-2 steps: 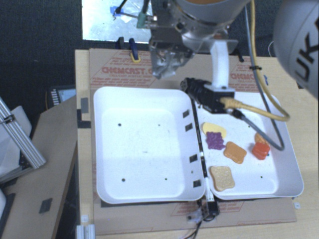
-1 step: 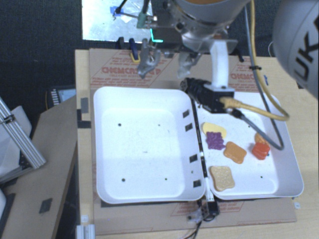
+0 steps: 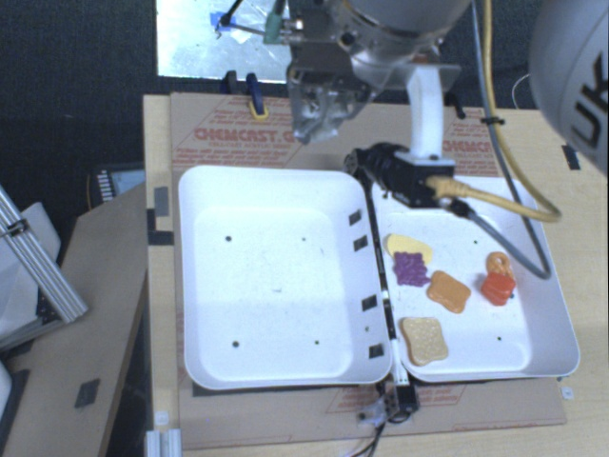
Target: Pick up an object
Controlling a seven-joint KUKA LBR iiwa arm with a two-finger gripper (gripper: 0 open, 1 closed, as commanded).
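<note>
Gripper: shiny metal gripper [image 3: 319, 112], top middle; cannot tell its grip
Toys: small orange, purple, yellow plastic food toys [image 3: 448, 291], lower right, well apart from it

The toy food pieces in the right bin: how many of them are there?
5, all in the right bin: yellow piece and purple piece near the divider, orange piece in the middle, red piece rightmost, toast nearest. The arm may hide more.

I see five small toys, all in the right bin [image 3: 542, 350]. Yellow piece [image 3: 411, 247] lies flat, far-left, w/ purple grapes [image 3: 411, 269] touching just below it. Orange slab [image 3: 449, 291] sits mid-bin, tilted. Red-orange item [image 3: 499, 279] lies to its right, shape unclear. Tan toast [image 3: 424, 340] lies flat nearest the front edge, apart from the rest.
</note>
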